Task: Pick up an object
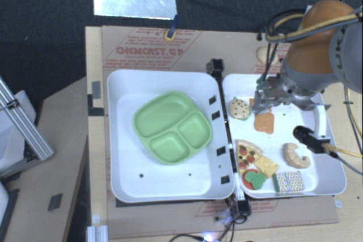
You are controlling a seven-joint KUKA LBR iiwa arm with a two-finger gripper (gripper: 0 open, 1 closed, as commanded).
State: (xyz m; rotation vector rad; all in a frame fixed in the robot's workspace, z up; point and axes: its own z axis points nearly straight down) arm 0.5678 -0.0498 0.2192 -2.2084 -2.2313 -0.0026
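Camera view puts my claw (262, 106) low in the right bin (334, 178), between the cookie (239, 108) and orange slice (264, 122); I cannot tell its state.

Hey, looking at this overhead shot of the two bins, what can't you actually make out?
- Gripper: the wrist above it hides its tips, so open or shut is unclear, as is any contact with the orange piece.
- Right bin: the arm covers its far right corner.
- Patterned block: print too small to read.
- Round tan object beyond the bin: partly behind cables, unidentifiable.
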